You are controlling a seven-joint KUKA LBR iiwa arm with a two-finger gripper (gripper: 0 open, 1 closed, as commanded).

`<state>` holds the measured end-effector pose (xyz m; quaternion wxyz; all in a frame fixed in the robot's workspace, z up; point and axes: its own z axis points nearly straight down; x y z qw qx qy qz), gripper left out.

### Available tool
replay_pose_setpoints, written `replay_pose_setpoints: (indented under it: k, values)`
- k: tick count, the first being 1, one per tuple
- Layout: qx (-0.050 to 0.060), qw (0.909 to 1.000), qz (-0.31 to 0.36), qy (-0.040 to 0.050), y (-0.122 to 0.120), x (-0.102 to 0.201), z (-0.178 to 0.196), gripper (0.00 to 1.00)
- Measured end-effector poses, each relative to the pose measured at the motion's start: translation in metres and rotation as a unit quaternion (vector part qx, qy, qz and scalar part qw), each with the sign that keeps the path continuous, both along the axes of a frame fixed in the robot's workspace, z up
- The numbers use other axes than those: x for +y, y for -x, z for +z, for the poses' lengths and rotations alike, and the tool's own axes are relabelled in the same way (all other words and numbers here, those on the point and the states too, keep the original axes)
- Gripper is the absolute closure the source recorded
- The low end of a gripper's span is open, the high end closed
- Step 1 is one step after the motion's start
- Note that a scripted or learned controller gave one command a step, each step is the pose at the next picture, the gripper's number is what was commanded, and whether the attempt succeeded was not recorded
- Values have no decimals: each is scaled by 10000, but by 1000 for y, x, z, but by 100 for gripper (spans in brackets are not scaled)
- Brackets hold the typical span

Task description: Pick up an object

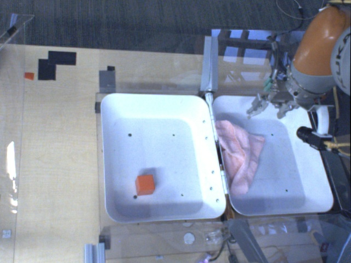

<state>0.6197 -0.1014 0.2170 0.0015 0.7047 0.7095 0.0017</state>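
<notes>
Arm [323, 43] comes in from the right, grey w/ orange band up top, wrist sitting over the far right part of the right bin [312, 199]. Gripper [271, 108] hangs over that bin's back edge, pointing down and left. Jaws spread open, fingers apart, nothing betw. them.

Pink cloth [239, 155] lies crumpled in the right bin, pushed against its left wall, running from approx. mid-height down toward the front. Cloth is near the gripper but apart from it; it sits below and left of the fingertips, no contact.

Orange block [145, 184] sits in the left bin [118, 147], toward the front-left, flat on the bin floor, well apart from the gripper and from the cloth. A few small dark dots mark both bin floors.

The 2 bins stand side by side, touching along a grey divider rail [208, 64] that runs back past the bins. Both rest on the light wood counter [55, 163].

On the counter to the far left: black L-shaped mark [54, 63] w/ a small orange square [29, 76] just beside it. A small grey bracket [107, 80] stands just behind the left bin's back-left corner.

Black cable/hose part [310, 136] sticks out from the arm's side over the right bin's right edge. Thin wire loop [289, 5] shows on the dark floor behind the arm.
</notes>
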Motion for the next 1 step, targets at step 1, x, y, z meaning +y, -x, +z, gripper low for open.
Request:
replay_pose_setpoints:
  k: [1]
  values:
    - [5, 9997, -243, 2, 5, -26, -109, 0]
